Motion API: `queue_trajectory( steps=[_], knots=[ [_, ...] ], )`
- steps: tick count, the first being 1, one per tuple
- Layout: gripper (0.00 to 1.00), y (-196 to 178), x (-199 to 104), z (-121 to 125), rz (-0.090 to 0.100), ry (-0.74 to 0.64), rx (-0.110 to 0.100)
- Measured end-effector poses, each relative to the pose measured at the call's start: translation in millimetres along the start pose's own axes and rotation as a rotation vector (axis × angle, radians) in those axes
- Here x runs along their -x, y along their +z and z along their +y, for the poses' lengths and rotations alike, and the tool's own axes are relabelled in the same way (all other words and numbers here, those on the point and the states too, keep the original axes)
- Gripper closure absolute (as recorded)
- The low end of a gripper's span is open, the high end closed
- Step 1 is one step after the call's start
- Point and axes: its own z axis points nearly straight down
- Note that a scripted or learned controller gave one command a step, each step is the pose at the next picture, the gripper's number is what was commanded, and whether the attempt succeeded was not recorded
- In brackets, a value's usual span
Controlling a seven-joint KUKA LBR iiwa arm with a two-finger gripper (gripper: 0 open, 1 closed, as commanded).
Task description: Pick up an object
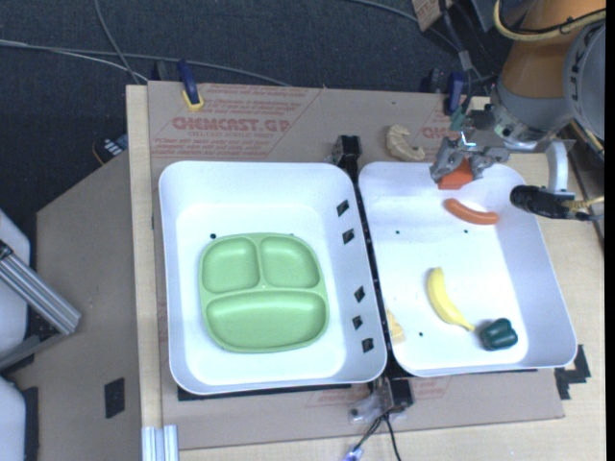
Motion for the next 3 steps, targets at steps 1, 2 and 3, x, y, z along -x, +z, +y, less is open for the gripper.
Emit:
queue_trajectory(
  steps=[1, 2, 3],
  knots=[
    [1.0, -44.4, 0.6, 2.6, 0.0, 0.0, 0.001],
    [1.0, -98.5, 0.6, 4.2, -0.001, 0.0, 0.003],
    [1.0, -96.7, -37.3, -20.7, 0.002, -0.001, -0.009]
  ],
)
